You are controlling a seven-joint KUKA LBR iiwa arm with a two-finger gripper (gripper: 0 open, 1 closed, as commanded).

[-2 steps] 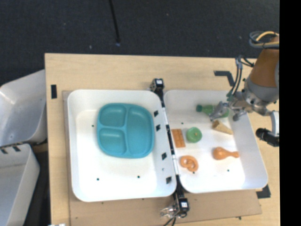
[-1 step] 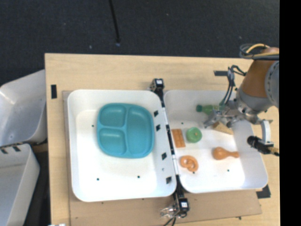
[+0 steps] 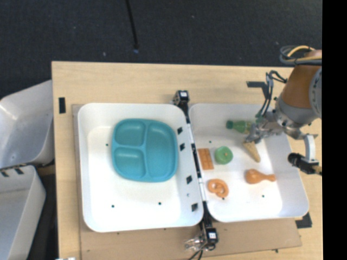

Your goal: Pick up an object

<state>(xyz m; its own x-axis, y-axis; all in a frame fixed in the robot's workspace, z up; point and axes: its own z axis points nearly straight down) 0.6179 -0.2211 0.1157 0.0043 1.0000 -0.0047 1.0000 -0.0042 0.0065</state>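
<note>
The right bin (image 3: 293, 199) is the landmark here. The arm (image 3: 300, 93) comes over its far right corner, and the gripper (image 3: 259, 133) hangs low over the bin's upper middle part. Its tips are a dark tangle of metal at this slant — whether the claw is wide or narrow cannot be told, and nothing shows between its fingers.

Inside the right bin lie six small things. A green bottle (image 3: 237, 125) lies on its side near the far wall, just left of the gripper and close to touching it. A tan cone (image 3: 252, 150) lies just below the gripper, slanting toward the bin's right side. A green ball (image 3: 223, 155) sits near the bin's middle, with an orange block (image 3: 205, 159) just to its left, close beside the bin's left wall. A pretzel (image 3: 218, 188), orange-brown, lies nearer the front, below the block and ball. An orange drumstick (image 3: 258, 176) lies to the right of the pretzel, well apart from it, its thin end pointing toward the right wall.

Left of the right bin, touching it along a row of black clips, is the left bin (image 3: 97, 210) — it holds a teal tray (image 3: 145, 149) with three compartments, lying flat near its middle. Both bins rest on a bench (image 3: 119, 83) of pale wood.
</note>
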